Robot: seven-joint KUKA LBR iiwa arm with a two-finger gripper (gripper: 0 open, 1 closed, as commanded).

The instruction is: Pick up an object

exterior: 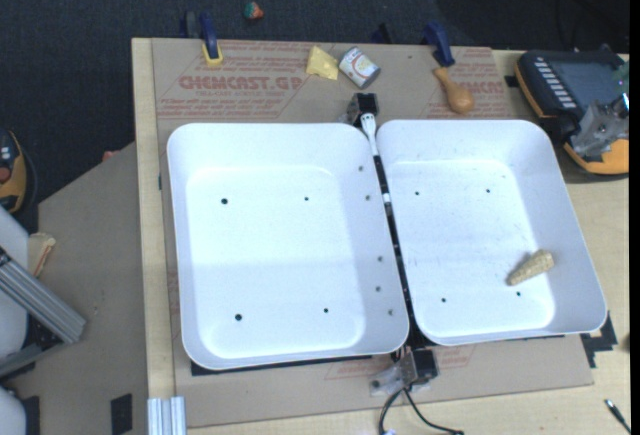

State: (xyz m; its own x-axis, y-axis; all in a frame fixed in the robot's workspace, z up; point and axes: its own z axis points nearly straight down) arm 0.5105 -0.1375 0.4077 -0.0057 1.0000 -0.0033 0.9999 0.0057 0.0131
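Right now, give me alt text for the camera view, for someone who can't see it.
Two shallow white bins sit side by side on a bench; the right bin holds one small tan object near its lower right corner. Small items lie on the board behind the left bin.

We see two bins side by side on the desk [150, 223], the left bin [285, 243] touching the right bin [485, 228] along their inner edges. In the right bin, a cone-shaped piece [530, 267] lies toward its near right corner. Behind the bins on the board, a wedge [322, 64] sits just beside a small box [359, 67], with a pear-shaped piece [454, 91] further right.
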